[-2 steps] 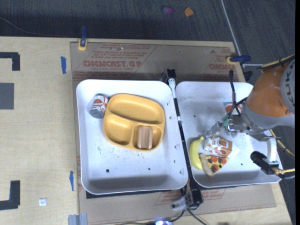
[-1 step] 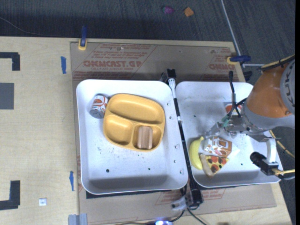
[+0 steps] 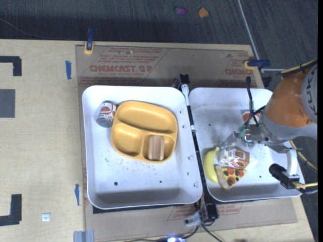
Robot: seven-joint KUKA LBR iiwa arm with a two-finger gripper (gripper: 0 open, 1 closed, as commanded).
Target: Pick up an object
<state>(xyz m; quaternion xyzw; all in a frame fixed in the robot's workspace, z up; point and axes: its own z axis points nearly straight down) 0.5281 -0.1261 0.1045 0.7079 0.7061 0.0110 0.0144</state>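
Observation:
In the right bin [image 3: 222, 102] lies a crinkled clear packet with red and orange print [image 3: 233, 164], and a yellow banana-shaped piece [image 3: 210, 165] rests against its left side. My gripper [image 3: 246, 135] hangs just above and to the right of the packet, at the end of the grey arm with its orange band [image 3: 286, 105]. The arm's body covers the bin's right part. I see nothing lifted off the bin floor.
The left bin [image 3: 101, 180] holds a yellow divided tray [image 3: 144, 130] with a brown block [image 3: 155, 147] in one compartment, and a small can [image 3: 105, 113] at its upper left corner. A black fitting [image 3: 281, 175] sits at the right bin's lower right. Cables run near the arm.

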